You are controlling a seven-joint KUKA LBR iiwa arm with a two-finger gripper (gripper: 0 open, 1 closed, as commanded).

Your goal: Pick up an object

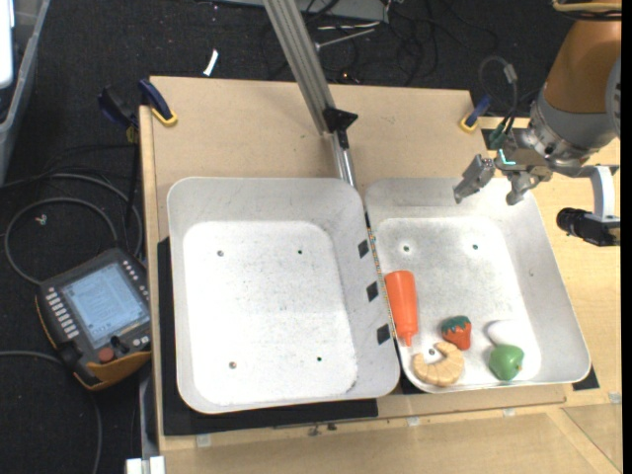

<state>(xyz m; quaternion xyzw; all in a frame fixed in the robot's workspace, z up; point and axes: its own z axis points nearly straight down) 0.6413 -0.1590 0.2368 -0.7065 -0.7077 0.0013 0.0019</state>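
The left bin (pixel 267 294) is seen beside the right bin (pixel 513 255); in the latter an orange carrot (pixel 401 304), a biscuit (pixel 437 366), a strawberry (pixel 455 331) and a green fruit (pixel 506 361) are gathered near the front edge; the gripper (pixel 497 180) is held above the far rim, fingers spread, nothing between them.

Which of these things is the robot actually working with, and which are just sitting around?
Part of the job: gripper, open, above the right bin; in that bin the orange carrot, strawberry, green pear and tan pastry.

Just lying about: left bin, control pendant, floor cables, bench clamps.
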